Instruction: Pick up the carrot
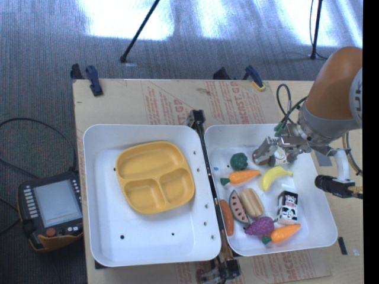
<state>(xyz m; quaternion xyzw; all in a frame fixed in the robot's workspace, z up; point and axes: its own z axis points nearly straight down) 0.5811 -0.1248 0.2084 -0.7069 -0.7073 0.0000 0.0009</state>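
A smooth, slightly glossy plastic finish is shown by the two white bins (100,152) and by the matt yellow divided plate (155,176). The toy foods, among them the carrot (244,176) and banana (274,177), look like moulded plastic. The desk (142,99) is faced with printed brown cardboard. The hand (269,151) appears metallic grey.

Arm (339,93) running off right edge, so you are losing everything beyond orange band. Gripper (267,153) fingertips blurring into grey metal; you are not getting their state. Purple grapes (260,225) overlapping tip of lower carrot (283,234). Milk carton (288,207) print reading too small. Tripod legs (142,25) cut off at top edge.
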